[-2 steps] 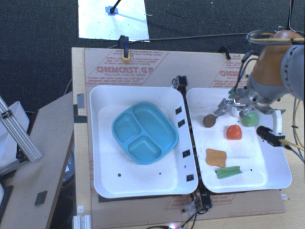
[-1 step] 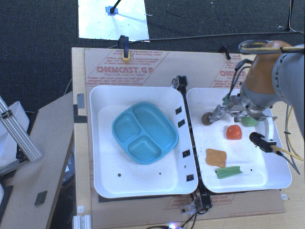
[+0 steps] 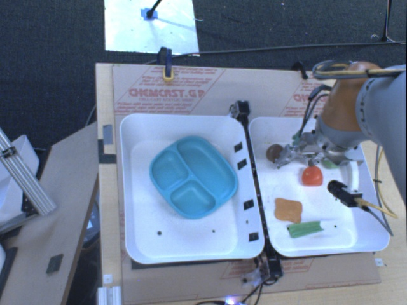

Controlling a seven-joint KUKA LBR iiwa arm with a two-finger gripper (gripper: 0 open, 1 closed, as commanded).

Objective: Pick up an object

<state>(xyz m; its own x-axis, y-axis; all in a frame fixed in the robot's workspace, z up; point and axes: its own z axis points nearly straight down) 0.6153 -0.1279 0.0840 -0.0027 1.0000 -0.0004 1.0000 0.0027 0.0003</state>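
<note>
While the gripper hangs low over the right bin, you cannot tell how its jaws stand; the wrist hides them. Just ahead of the jaws, toward the divider, you see a small brown ball, close by, contact unclear. Just behind and below them sits a red tomato-like toy. Farther below lie an orange slab and a green stick, well apart from the jaws. Across the divider, your left bin holds a blue divided plate.
</note>
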